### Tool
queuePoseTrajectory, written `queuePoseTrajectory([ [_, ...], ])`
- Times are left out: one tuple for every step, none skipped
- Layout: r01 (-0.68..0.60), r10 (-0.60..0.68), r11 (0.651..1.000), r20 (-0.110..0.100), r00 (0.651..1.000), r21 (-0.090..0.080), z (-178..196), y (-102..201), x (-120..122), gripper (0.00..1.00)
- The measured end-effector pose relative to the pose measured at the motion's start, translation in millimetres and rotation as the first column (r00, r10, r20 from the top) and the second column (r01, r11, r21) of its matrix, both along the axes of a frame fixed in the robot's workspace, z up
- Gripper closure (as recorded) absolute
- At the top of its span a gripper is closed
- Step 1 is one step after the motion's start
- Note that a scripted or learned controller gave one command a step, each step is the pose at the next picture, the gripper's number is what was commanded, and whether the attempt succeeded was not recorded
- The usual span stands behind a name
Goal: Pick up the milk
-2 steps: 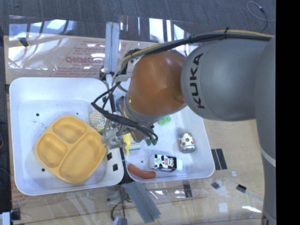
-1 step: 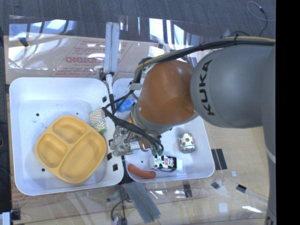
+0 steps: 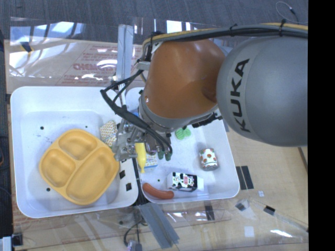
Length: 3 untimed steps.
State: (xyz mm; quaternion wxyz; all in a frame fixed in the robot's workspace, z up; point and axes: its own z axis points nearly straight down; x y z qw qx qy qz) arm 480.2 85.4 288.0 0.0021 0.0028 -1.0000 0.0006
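Nearest the front edge of the counter [image 3: 272, 192], a sausage [image 3: 157, 192] lies along the front wall of the right bin [image 3: 230, 161]. Just behind it, to the right, the milk [image 3: 184, 181] lies on its side, a small carton with black-and-white cow patches, resting free on the bin floor and touching nothing but the bin. A little further back and right stands a small can [image 3: 208, 159] with red spots.

In the left bin [image 3: 21, 140] a yellow divided plate [image 3: 78, 166] fills the front right part, its edge near the wall between the two bins. Behind it, by that wall, sits a small checkered packet [image 3: 109, 132].

The tool [image 3: 137, 149] hangs low over the dividing wall, left of the milk and apart from it. Something yellow [image 3: 140, 158] shows upright at its tip, with a small pale box [image 3: 151, 162] beside it; from here I cannot tell whether the fingers are spread or closed, or gripping either one. A green piece [image 3: 183, 134] peeks out further back, under the arm [image 3: 220, 93], whose orange and grey bulk covers the rear of the right bin.
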Motion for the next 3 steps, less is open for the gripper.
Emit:
queuePoseTrajectory([
  [-0.025, 0.025, 1.000, -0.003, 1.000, -0.001, -43, 40, 39, 1.00],
  [-0.074, 0.074, 0.997, -0.005, 0.997, 0.001, -94, -37, 51, 1.00],
  [-0.391, 0.391, 0.921, -0.005, 0.921, 0.004, -94, -21, 7, 1.00],
])
